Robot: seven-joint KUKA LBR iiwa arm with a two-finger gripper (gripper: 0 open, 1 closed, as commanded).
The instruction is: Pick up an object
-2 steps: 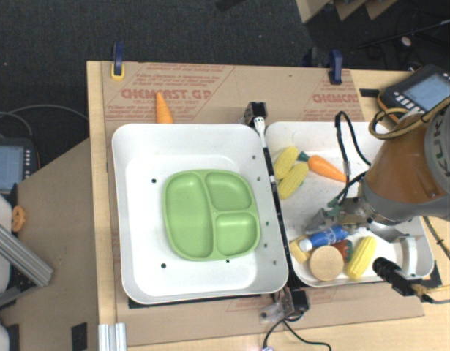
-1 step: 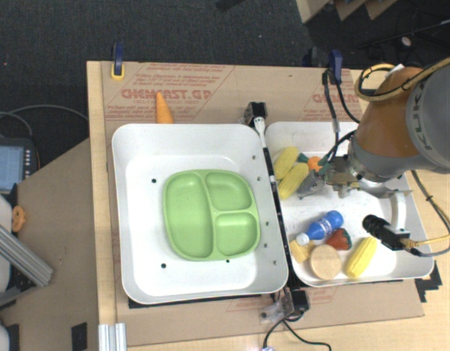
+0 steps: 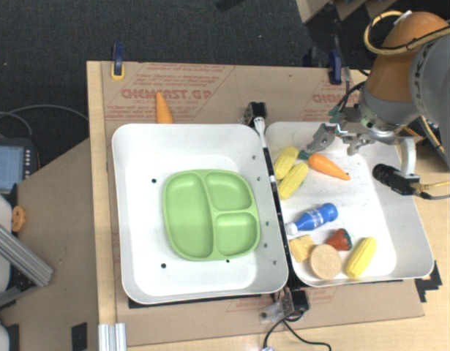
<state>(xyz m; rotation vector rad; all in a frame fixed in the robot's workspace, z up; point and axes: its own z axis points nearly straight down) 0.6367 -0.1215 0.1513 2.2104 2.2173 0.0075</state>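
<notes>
The gripper (image 3: 338, 141) hangs over the far end of the right bin (image 3: 407, 240). Its two grey metal fingers stand apart, with nothing between them. Just beneath it lies a toy carrot (image 3: 330, 167), a smooth orange cone with a small green stub at its thick end. The stub points toward the bin's far left corner. From this slant I cannot tell whether the fingertips touch the carrot.

Left of the carrot two knobbly yellow corn cobs (image 3: 289, 170) lie side by side against the bin's left wall. Nearer the camera a glossy blue bottle (image 3: 316, 216) with a white cap lies on its side.

At the near end is a cluster of four things:
- a pale yellow wedge (image 3: 301, 248), partly hidden by the disc
- a flat tan disc (image 3: 326, 262)
- a red piece with a green top (image 3: 342, 238), too small to identify
- a third corn cob (image 3: 361, 257)

The left bin (image 3: 137, 159) is white, shallow and round-cornered like the right one. It holds a matte green plate (image 3: 210, 214) moulded into three compartments.

Both bins sit on a brown board table (image 3: 210, 86) printed with red lettering. An orange cone (image 3: 163, 110) rests on the table just beyond the left bin's far rim, which cuts off its lower end.
</notes>
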